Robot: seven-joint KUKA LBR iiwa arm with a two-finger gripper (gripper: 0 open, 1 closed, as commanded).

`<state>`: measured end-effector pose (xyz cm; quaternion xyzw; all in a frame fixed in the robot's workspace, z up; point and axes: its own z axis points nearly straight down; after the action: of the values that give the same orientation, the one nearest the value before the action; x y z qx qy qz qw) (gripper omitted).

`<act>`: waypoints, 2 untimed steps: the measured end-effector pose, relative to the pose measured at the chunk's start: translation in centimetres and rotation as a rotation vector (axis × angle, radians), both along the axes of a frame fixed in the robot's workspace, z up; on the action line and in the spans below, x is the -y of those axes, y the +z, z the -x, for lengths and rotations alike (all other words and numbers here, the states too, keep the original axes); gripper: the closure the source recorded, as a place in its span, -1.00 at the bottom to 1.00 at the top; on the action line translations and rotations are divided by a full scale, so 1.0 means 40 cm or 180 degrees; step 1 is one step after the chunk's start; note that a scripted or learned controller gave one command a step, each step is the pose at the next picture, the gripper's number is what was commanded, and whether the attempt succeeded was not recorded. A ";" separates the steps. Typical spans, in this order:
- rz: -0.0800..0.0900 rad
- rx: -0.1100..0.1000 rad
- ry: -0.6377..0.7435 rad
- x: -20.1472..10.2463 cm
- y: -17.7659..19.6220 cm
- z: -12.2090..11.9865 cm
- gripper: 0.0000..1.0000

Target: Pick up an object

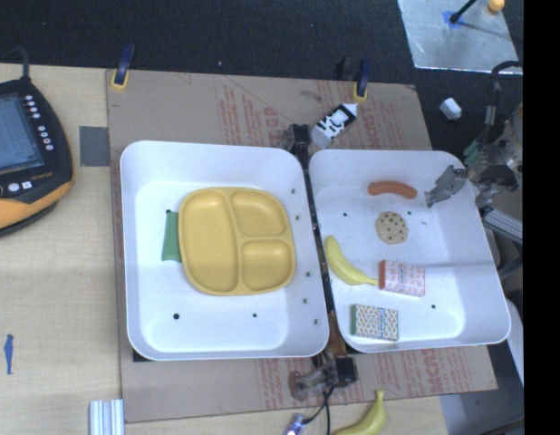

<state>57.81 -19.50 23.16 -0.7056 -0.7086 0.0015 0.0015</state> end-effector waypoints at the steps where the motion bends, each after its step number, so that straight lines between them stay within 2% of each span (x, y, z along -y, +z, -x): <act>1: 0.0008 0.0010 0.0006 -0.138 -0.345 -0.074 -1.00; 2: -0.0004 0.0006 -0.0002 -0.217 -0.296 -0.196 -1.00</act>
<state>65.65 -10.83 11.32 -0.7059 -0.7083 0.0004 0.0013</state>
